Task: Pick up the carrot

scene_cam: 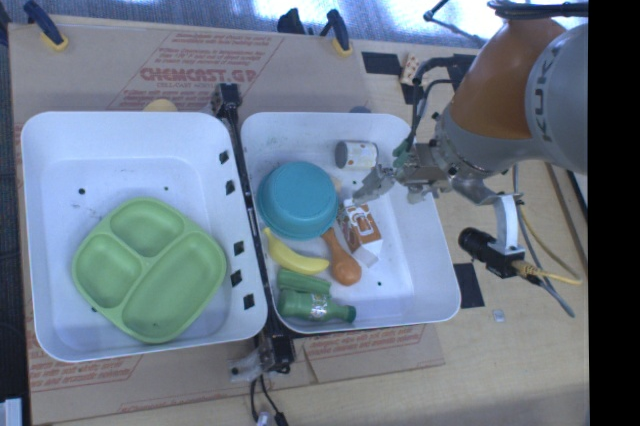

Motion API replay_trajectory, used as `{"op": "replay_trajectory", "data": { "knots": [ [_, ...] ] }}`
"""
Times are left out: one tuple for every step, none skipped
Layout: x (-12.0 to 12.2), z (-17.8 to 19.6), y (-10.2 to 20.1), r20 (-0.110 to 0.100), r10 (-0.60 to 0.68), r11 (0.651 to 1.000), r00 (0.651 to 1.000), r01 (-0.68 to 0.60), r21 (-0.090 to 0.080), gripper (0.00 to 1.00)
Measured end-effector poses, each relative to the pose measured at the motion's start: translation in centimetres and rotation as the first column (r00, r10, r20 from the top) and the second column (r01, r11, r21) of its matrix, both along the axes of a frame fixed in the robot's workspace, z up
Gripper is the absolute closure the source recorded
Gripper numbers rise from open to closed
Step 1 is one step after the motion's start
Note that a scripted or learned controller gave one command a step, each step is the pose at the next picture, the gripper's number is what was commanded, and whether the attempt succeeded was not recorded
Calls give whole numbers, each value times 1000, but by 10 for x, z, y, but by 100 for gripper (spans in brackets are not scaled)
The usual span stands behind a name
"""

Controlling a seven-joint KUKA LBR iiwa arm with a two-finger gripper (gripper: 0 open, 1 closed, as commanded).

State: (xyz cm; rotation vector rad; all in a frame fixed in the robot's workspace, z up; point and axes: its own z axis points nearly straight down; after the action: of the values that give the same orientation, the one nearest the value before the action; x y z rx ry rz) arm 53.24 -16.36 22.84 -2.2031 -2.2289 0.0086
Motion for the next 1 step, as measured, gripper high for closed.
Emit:
{"op": "replay_trajectory", "data": {
  "knots": [
    [-48, 105, 95, 12, -23, 1000, 1000, 23, -1, 0]
  ]
}}
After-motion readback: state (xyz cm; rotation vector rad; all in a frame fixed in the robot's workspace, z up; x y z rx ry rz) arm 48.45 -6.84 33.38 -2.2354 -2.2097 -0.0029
